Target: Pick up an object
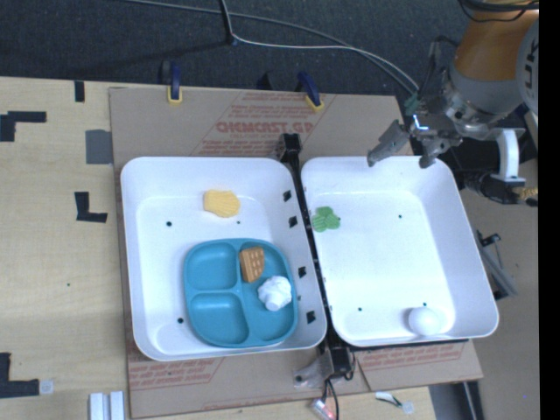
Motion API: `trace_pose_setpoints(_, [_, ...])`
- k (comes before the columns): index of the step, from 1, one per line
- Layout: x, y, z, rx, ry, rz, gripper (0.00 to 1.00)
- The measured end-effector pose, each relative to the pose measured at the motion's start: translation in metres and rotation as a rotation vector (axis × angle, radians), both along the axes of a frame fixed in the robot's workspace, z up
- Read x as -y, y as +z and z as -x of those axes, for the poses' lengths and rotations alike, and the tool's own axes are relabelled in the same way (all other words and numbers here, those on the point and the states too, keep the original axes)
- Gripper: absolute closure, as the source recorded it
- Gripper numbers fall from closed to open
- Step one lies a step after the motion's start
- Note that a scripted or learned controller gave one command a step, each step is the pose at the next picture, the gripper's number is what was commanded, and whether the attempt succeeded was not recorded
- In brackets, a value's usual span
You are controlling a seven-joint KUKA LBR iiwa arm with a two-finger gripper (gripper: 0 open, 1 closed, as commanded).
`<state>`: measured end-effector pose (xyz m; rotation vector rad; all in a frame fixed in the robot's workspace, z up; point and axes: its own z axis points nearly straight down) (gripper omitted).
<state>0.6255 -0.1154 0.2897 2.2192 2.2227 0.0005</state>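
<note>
My gripper hangs above the back edge of the right bin, open, with nothing between its two grey fingers. In that bin a small green object lies near the left wall and a white ball rests near the front right corner. The left bin holds a yellow lump at the back. A blue divided tray in front carries a waffle-like brown piece and a crumpled white object.
Both bins sit on a cardboard sheet fixed by blue-and-yellow clamps at the back. A thin cable runs across the dark floor behind. Black clips join the bins along their shared wall.
</note>
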Motion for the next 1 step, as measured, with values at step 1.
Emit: trace_pose_setpoints(1, [0.0006, -0.0004, 0.0005, -0.001, -0.001, 0.0, 0.0])
